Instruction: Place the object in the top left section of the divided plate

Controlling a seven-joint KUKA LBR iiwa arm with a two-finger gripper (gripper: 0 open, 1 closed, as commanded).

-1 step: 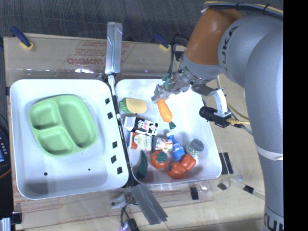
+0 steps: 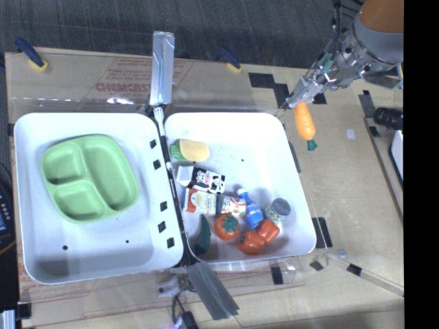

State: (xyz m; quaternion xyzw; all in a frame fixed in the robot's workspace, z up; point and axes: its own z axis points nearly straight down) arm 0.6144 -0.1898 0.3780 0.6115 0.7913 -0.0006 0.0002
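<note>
An orange toy carrot [image 2: 304, 123] with a green end hangs at the right rim of the right bin [image 2: 291, 184], its upper tip between the fingertips of my gripper [image 2: 296, 103]. The gripper reaches in from the upper right and is shut on the carrot. The green divided plate [image 2: 89, 177] lies in the left bin [image 2: 41, 252], far to the left of the gripper. Its top left section [image 2: 62, 162] holds nothing.
The right bin holds a yellow corn cob [image 2: 192, 149], a cow-patterned carton [image 2: 208, 179], a juice box [image 2: 201, 201], a tomato [image 2: 227, 227], a blue bottle [image 2: 251, 212], a can [image 2: 278, 209], a red pepper [image 2: 259, 236] and a dark green vegetable [image 2: 204, 236]. A ridge [image 2: 168, 184] divides the bins.
</note>
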